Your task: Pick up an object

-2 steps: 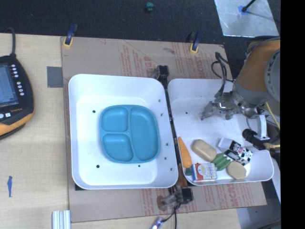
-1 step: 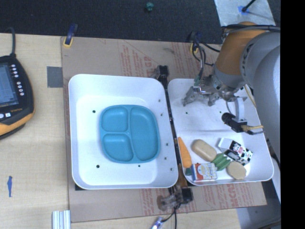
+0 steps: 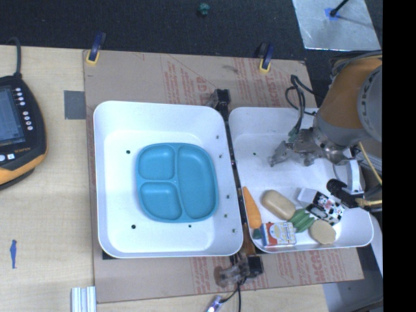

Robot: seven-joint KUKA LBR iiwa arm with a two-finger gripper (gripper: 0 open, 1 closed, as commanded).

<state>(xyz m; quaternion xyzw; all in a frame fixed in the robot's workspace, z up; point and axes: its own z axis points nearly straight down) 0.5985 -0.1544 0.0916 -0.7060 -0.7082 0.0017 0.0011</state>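
Two white bins sit side by side on the tabletop [image 3: 58, 194]. The left bin [image 3: 110, 174] holds a blue divided plate [image 3: 177, 181] at its centre. The right bin [image 3: 253, 129] carries the loose objects, all clustered toward its 6 o'clock edge: an orange carrot-shaped piece [image 3: 251, 208] at 7 o'clock along the bin wall, a tan oval piece [image 3: 279, 205] just beside it, a red-and-white packet [image 3: 279, 233] below that, a green item [image 3: 301, 220], a round tan piece [image 3: 323, 232] at 5 o'clock, and a small black-and-white item [image 3: 325, 205] near 4 o'clock. The gripper [image 3: 281, 156] hangs over the bare centre of the right bin, at 12 o'clock from the cluster. Its fingers stand apart, with nothing between them. A handheld controller [image 3: 16, 129] lies at the tabletop's 9 o'clock edge.
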